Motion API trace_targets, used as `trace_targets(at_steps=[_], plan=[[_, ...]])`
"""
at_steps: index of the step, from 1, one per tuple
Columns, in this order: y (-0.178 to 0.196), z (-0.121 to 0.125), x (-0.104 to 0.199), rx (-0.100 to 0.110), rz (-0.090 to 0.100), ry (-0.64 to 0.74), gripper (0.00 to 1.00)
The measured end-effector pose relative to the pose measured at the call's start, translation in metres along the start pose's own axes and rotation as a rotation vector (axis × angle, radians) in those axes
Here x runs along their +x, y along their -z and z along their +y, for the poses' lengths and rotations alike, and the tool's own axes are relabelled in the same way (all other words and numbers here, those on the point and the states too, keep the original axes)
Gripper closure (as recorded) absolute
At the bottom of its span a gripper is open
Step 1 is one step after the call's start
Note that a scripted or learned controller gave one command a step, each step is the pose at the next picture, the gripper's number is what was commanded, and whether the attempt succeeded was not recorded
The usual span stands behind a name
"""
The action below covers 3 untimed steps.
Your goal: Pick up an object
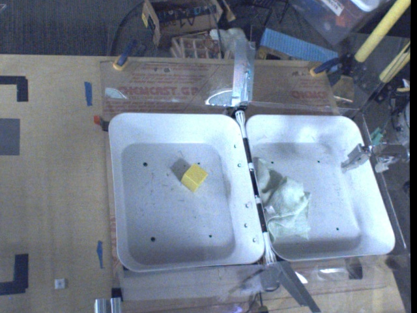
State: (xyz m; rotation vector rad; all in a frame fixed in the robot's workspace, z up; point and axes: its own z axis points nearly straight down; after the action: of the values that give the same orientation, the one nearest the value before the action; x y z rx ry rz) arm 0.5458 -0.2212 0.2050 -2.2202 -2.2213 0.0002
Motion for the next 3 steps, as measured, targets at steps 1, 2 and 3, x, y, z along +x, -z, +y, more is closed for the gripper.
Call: trace_targets(at_steps=[1,2,3], plan=[[0.019,-0.025,0.083,0.001,0.001,0.031,0.0],[0.005,-0.066,0.16,0.001,0.0,0.214,0.0],[0.015,-0.065,0.158,-0.004,-0.002,0.209,1.0]])
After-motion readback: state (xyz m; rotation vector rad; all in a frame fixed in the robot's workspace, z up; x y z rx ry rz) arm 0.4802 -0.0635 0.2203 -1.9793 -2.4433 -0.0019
